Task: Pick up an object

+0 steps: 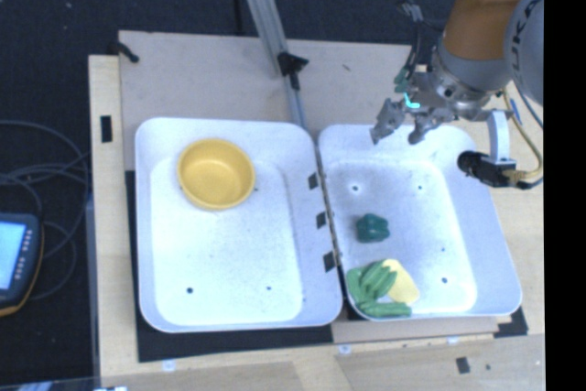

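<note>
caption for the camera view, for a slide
Open tool above the right bin's far edge; green toy and green-yellow items inside; yellow bowl in left bin.

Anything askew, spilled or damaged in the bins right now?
Nothing stands out. The yellow bowl sits upright in the left bin; the green pepper and the green-and-yellow toy lie inside the right bin.

yellow bowl [216, 173] in left bin [156, 288]; green items [372, 228] in right bin [485, 279]; empty parted jaws above

Yellow bowl [216, 173], dark green lump [372, 228], white bins [229, 311].
</note>
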